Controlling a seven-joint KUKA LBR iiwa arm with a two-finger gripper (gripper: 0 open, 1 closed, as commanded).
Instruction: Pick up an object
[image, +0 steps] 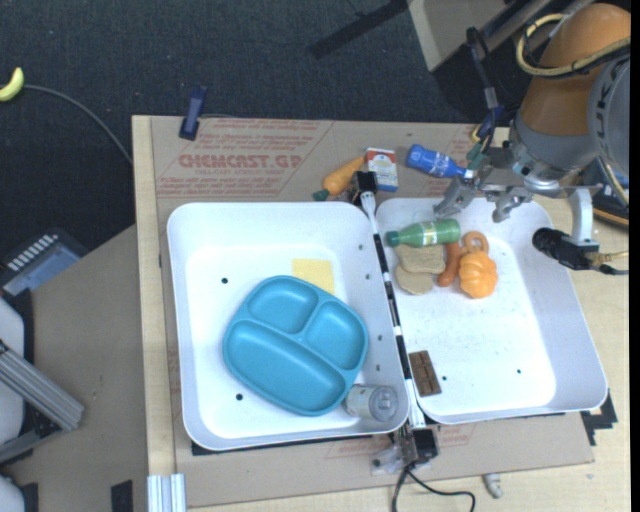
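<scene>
My gripper (478, 203) hangs over the back edge of the right bin (520, 340), fingers spread open with nothing between them. Just below and to its left lies a green bottle (424, 236) on its side. Under the bottle sits a tan bread slice (418, 270). An orange pumpkin-like toy (478, 276) and a small carrot (452, 265) rest beside it, with a pretzel-shaped piece (474, 241) above the pumpkin. A brown block (424, 372) lies by the bin's left wall.
The left bin (200, 250) holds a blue divided plate (295, 343), a yellow cheese slice (314, 272) and a grey can (374, 402). Behind the bins on the cardboard lie a blue bottle (432, 160), a small carton (381, 168) and an orange item (342, 177). A black part (560, 247) juts in at right.
</scene>
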